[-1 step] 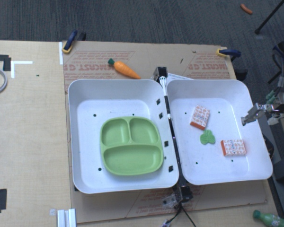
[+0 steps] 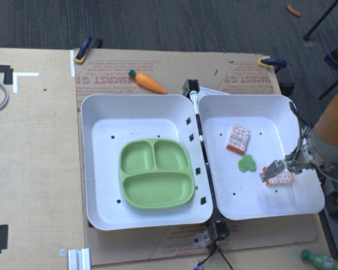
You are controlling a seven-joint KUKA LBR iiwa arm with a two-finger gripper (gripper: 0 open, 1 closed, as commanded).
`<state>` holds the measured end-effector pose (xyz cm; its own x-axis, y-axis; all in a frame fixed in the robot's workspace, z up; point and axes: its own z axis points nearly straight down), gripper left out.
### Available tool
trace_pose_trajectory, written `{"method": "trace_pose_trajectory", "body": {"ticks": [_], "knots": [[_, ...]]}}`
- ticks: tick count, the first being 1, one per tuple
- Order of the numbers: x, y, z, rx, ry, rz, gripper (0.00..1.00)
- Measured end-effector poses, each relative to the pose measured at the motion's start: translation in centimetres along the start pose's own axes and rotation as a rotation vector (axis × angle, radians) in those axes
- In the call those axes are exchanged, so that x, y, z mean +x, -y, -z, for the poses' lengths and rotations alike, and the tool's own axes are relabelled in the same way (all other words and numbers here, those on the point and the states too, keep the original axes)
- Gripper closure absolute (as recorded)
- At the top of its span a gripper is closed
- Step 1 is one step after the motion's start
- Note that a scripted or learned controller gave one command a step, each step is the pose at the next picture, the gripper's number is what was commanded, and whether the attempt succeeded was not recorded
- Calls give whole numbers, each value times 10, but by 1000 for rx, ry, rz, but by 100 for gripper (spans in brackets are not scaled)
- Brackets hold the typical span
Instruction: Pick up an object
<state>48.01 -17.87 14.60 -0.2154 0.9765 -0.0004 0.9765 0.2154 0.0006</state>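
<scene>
I have the gripper (image 2: 272,173) low in the right bin (image 2: 259,204), right of the green plate (image 2: 156,173), over a small orange-white packet (image 2: 281,179), presumably my target. I cannot tell its fingers' state.

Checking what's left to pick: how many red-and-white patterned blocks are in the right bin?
2. One red-and-white patterned block lies near the middle of the right white bin; the second block sits toward the right side, at the gripper, partly covered. More could be hidden under the arm.
</scene>
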Motion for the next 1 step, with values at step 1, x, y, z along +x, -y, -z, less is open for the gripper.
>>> {"method": "trace_pose_trajectory", "body": {"ticks": [1], "knots": [[-16,-25,-50,-5,5,228,0]]}}
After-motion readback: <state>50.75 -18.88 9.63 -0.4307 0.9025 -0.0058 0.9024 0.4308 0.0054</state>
